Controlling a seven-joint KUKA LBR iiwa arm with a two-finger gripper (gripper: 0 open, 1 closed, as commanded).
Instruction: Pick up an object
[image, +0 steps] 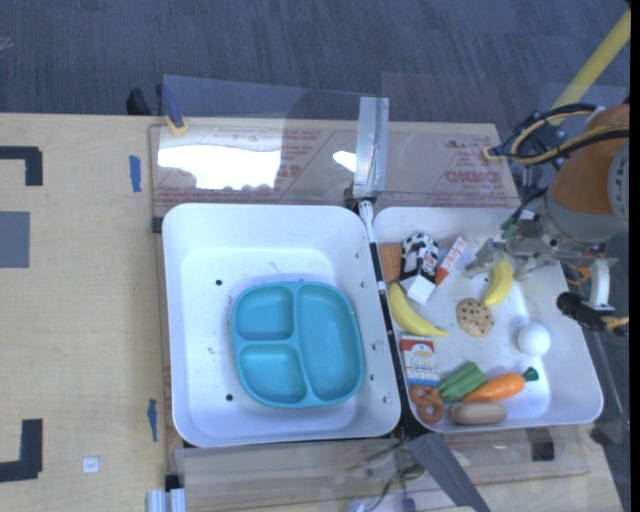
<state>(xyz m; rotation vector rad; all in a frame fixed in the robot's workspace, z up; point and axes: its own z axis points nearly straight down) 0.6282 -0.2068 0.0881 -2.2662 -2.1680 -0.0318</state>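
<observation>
Jaws (503, 258) clench a small banana (497, 284) near the right bin's (580, 395) far rim.

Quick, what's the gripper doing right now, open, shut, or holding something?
Gripper: low over the right white bin, with a small yellow banana-shaped toy right at its tip; whether it is open, shut or gripping the toy cannot be told.

A small yellow banana (497, 283) sits at the jaws, near the far edge of the right bin (575, 400), tilted with its upper end toward the far right corner. It looks slightly raised off the bin floor, though contact cannot be told. A round speckled cookie (474, 317) lies just beside its lower end.
</observation>
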